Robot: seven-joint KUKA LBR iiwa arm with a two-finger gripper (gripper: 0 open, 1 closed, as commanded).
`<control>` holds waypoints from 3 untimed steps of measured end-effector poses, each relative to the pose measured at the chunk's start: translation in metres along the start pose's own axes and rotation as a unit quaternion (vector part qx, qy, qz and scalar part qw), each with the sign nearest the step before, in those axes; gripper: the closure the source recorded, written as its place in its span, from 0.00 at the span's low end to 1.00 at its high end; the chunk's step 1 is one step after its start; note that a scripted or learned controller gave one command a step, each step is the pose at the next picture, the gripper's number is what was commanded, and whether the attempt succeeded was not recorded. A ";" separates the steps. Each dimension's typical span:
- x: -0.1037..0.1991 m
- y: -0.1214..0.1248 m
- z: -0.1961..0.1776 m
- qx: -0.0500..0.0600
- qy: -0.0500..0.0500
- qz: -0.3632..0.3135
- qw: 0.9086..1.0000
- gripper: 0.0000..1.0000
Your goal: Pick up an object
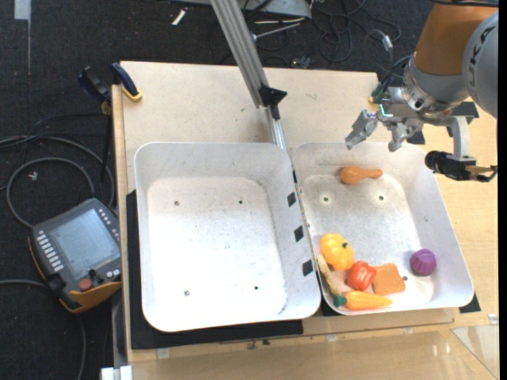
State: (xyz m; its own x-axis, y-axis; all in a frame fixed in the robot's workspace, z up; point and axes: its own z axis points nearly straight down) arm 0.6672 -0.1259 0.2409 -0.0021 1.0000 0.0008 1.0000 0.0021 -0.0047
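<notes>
Wooden bench (198, 101), two white bins. Right bin (455, 236) near corner: yellow toy pepper (337, 251), red pepper (360, 275), orange carrot (367, 300), purple ball (423, 262), clustered. Farther: orange drumstick-shaped toy (360, 175), isolated, likely easiest target. Gripper (379, 135) above far rim, fingers spread, empty.

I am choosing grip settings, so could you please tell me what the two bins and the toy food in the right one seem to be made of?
The left bin and right bin look like thin, moulded white plastic, matte and scuffed with dark specks. The yellow pepper, red pepper, carrot, purple ball and drumstick look like smooth, slightly glossy plastic or rubber; which one is unclear.
</notes>
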 end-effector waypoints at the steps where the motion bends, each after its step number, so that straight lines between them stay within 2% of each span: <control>1: 0.000 0.001 -0.003 -0.002 -0.001 -0.001 1.000 0.00; 3: 0.002 -0.005 0.126 0.001 0.000 0.001 1.000 0.00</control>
State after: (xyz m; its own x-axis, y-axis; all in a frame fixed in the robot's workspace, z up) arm 0.6618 -0.1238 0.1145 0.0000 1.0000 0.0006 1.0000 0.0000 -0.0068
